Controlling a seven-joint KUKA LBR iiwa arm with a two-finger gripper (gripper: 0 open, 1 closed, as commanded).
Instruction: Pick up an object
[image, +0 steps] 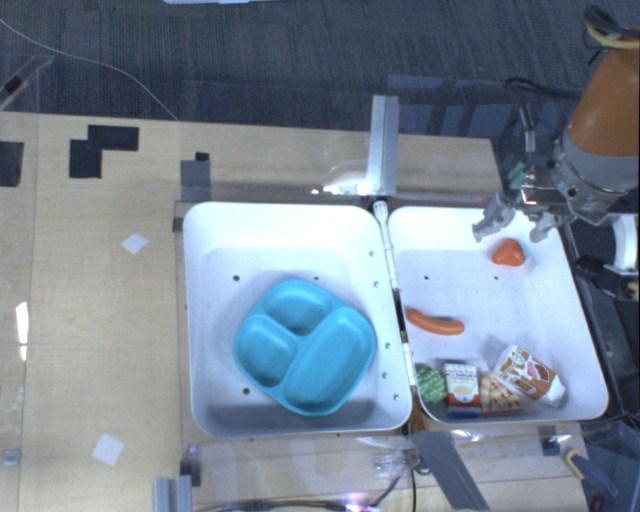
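Packets (490, 383) crowd the near edge of the right bin (590, 340), a striped carton beside a small box and a green item, and a sausage (435, 323) lies just behind them. Across the divider, a blue tray (305, 345) with three compartments sits in the left bin (200, 300). Farther back in the right bin, a small orange piece (508, 253) rests on the floor directly under the gripper (515, 222), whose fingers are spread apart with nothing between them, one tip on either side above the piece.
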